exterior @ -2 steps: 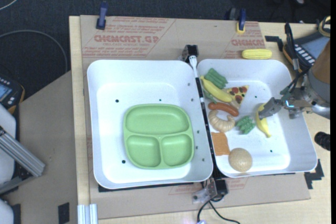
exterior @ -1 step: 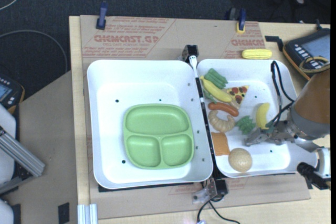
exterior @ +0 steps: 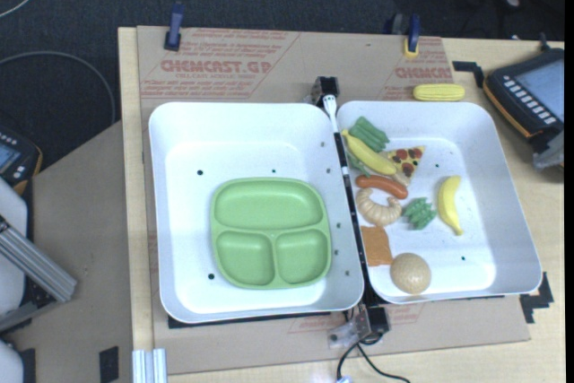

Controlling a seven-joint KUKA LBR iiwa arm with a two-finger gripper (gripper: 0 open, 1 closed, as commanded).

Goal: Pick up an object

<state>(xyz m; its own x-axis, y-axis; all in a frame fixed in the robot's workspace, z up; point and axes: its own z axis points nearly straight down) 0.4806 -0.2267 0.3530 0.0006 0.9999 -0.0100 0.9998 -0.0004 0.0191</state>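
Note:
The right white bin point(exterior: 489, 193) holds several toy foods along its left side. A green pickle point(exterior: 369, 133) lies at the top, with a yellow banana point(exterior: 369, 157) under it and a pizza slice point(exterior: 410, 158) to its right. Below them lie a sausage point(exterior: 381, 186), a shrimp point(exterior: 379, 209), a broccoli floret point(exterior: 418, 213) and a second banana point(exterior: 449, 204). An orange slab point(exterior: 376, 245) and a tan bread roll point(exterior: 410, 273) sit near the front.
The left white bin point(exterior: 179, 193) holds a green three-compartment plate point(exterior: 270, 231). A yellow corn cob point(exterior: 439, 91) lies on the bench behind the right bin. A dark tablet point(exterior: 531, 94) sits at the right edge. Blue clamps point(exterior: 173, 29) hold the board's rear edge.

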